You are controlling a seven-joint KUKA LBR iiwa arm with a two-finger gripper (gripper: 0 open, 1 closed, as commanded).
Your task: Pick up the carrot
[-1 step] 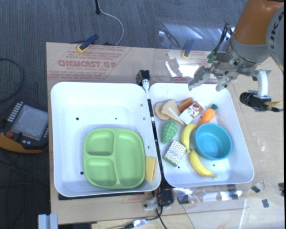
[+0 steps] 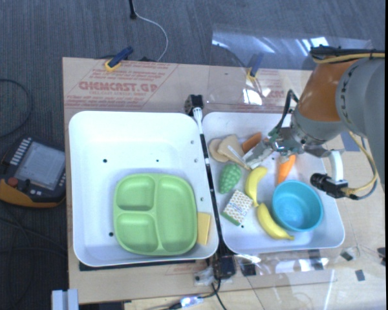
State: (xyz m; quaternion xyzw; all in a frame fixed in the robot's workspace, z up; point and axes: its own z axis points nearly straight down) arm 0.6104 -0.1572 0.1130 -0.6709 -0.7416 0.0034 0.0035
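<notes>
The arm's claw hovers low in the right bin; whether it is open or grips anything cannot be told. The carrot lies just beside it, between a banana and the blue bowl. A clean pick likely calls for centring over the carrot, clear of the bowl's rim.
</notes>
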